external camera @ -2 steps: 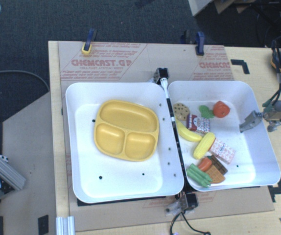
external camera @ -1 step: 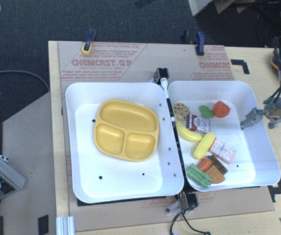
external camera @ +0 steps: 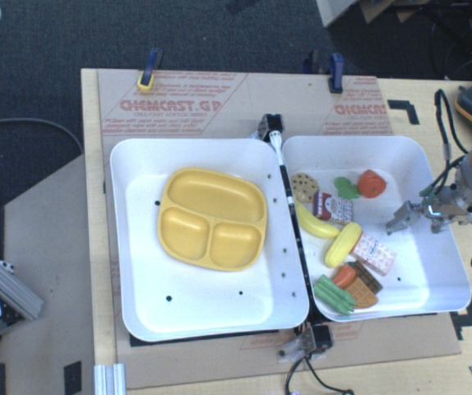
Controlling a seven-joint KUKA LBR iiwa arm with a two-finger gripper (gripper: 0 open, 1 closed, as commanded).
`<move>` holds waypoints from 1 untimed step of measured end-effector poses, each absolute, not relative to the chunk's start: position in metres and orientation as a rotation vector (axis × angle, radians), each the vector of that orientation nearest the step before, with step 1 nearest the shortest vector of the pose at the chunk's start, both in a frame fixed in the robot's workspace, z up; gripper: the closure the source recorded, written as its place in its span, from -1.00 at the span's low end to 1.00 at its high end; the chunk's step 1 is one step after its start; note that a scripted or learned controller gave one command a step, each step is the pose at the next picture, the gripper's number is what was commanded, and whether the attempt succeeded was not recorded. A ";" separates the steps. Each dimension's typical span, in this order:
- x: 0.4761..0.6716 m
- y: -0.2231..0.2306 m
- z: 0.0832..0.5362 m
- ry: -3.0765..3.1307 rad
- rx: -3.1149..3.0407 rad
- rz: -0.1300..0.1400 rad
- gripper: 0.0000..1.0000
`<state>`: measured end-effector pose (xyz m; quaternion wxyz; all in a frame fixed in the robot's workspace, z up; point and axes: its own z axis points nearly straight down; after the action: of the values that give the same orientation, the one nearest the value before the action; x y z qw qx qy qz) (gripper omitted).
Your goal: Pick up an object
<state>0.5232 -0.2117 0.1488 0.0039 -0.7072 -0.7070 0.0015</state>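
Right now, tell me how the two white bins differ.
The left bin holds a single thing, a yellow divided plate; the right bin holds a heap of small toy foods, among them a banana, a cookie and a tomato. The gripper hangs over the right bin, not over the left bin. Both are shallow, white and sit side by side.

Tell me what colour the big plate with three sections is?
Yellow. The divided plate shows in the camera view, in the left bin.
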 end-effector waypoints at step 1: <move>0.518 -0.211 0.105 -2.216 -2.217 0.004 -1.00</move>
<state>0.5181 -0.2113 0.1050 0.0033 -0.7072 -0.7070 0.0012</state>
